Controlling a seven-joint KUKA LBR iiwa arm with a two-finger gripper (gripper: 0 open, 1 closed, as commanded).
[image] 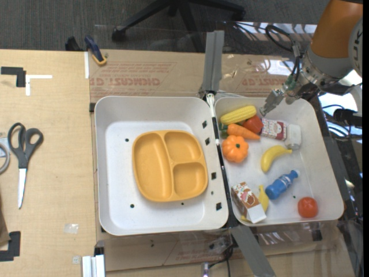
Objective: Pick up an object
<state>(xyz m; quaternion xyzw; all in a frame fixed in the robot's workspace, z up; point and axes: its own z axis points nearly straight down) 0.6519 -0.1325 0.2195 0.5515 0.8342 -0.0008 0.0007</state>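
The left bin [109, 154] holds a yellow divided tray [170, 165], and just beside it the right bin [323, 154] holds the pickable things: a corn cob [237, 115], a carrot [243, 132], a small pumpkin [235, 148], a banana [274, 156], a blue bottle [282, 184], a red-and-white carton [279, 131], a second small carton [248, 201] and a tomato [308, 207]. The gripper [271, 104] hangs over the right bin's far edge, just beyond the red-and-white carton, pinching nothing visible; I cannot tell how it is set. Mirrored lettering on the cardboard sheet [144, 74] beyond the bins is too faint to read.

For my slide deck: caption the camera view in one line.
Gripper hovers above the right bin of toy food; yellow divided tray sits in the left bin.
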